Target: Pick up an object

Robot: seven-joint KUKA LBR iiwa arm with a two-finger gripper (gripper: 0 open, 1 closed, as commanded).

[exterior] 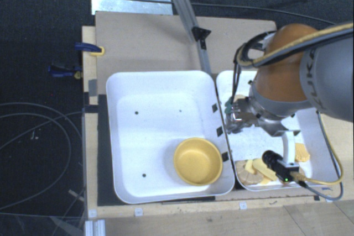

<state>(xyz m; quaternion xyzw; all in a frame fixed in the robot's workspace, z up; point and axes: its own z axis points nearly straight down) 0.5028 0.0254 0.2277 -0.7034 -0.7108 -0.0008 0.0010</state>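
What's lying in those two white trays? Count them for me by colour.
Yellow bowl, in the left bin: 1
Pale yellow pieces, in the right bin: 2
Tan round thing, in the right bin: 1
Total: 4 in sight; the arm covers much of the right bin, so more may be hidden.

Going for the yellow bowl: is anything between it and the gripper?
Only the adjoining bin walls: the gripper is over the right bin, and the bowl sits in the left bin. Nothing else visible lies between.
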